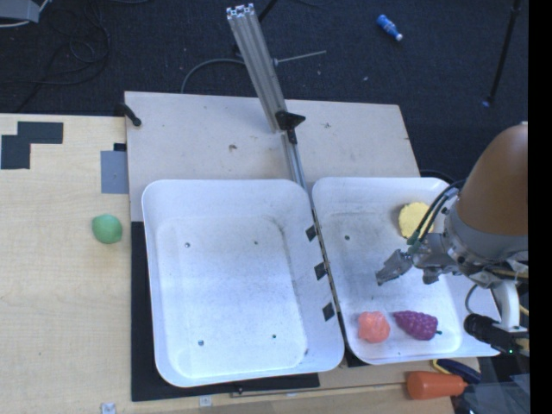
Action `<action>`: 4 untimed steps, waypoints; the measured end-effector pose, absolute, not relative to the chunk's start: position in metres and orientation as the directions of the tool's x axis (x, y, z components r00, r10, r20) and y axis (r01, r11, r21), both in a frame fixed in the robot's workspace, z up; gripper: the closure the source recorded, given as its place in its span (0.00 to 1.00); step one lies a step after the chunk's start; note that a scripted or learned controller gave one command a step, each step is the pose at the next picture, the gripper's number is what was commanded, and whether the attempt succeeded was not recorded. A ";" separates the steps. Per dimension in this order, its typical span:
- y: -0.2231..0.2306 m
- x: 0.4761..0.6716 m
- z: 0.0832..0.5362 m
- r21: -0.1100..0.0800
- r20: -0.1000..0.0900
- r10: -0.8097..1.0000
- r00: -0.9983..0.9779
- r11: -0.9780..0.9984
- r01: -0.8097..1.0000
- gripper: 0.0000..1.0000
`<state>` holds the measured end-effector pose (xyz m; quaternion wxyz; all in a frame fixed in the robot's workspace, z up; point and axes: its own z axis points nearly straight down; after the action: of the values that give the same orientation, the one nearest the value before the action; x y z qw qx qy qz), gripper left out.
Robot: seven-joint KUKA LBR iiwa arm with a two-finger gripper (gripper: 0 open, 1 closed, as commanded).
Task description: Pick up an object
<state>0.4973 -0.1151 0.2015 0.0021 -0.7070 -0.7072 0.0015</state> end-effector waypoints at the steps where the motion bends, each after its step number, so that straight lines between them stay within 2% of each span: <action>1: -0.118 0.498 0.158 -0.005 0.001 1.000 0.000 0.000 1.000 0.00; 2: -0.112 0.490 0.112 -0.005 0.001 1.000 -0.001 0.001 1.000 0.00; 3: -0.114 0.491 0.124 -0.001 0.000 1.000 0.002 -0.002 1.000 1.00; 4: -0.123 0.494 0.179 0.004 -0.001 1.000 0.001 -0.001 1.000 1.00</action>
<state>0.4937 -0.1235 0.1794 -0.0019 -0.7075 -0.7067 -0.0012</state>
